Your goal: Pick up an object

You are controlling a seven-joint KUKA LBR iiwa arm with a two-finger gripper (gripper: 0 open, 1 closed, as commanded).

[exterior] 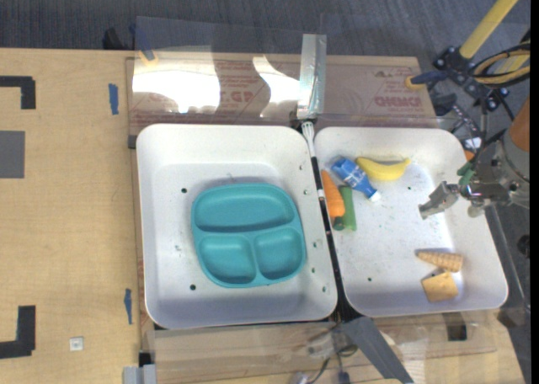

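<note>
Two shallow white bins sat side by side on the worktop (67, 205). The left bin (160, 163) held a teal divided tray (247, 233), one long compartment at the far side and two smaller ones nearer the camera, lying flat and roughly centred.

The right bin (396, 281) held the loose objects. Against its left wall lay an orange carrot-like piece (334, 198) with a green stick (346, 210) just beside it, both running lengthwise along the wall. Behind them a blue-and-white item (351, 176) lay tilted, touching or nearly touching a yellow banana (383, 168) at the bin's far side. Near the front right corner were a tan cone (440, 259) on its side and a tan blocky piece (440, 287) just in front of it; what the two are could not be told more exactly.

The pincer (438, 202) hung over the right half of the right bin, well apart from the banana group and from the cone. Whether its fingers were spread or pressed together could not be told; nothing was visible between them.
</note>
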